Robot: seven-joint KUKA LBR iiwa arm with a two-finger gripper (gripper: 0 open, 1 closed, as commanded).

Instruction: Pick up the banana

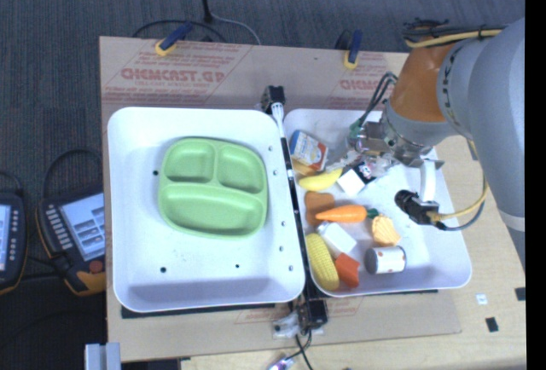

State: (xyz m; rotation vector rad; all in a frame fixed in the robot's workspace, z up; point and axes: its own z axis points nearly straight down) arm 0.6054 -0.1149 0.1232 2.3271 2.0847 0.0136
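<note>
In the right bin point(444, 270), the end effector point(363, 162), grip state unreadable, hovers beside the banana point(320, 182); crowded neighbours like the carrot point(341, 213) could get grabbed instead.

Two white bins point(128, 189), one green tray point(213, 187), one banana point(320, 182), one carrot point(341, 213), one corn cob point(321, 260), one can point(385, 259).

Red print on the cardboard sheet point(171, 74) under the bins is too blurred to read.
</note>
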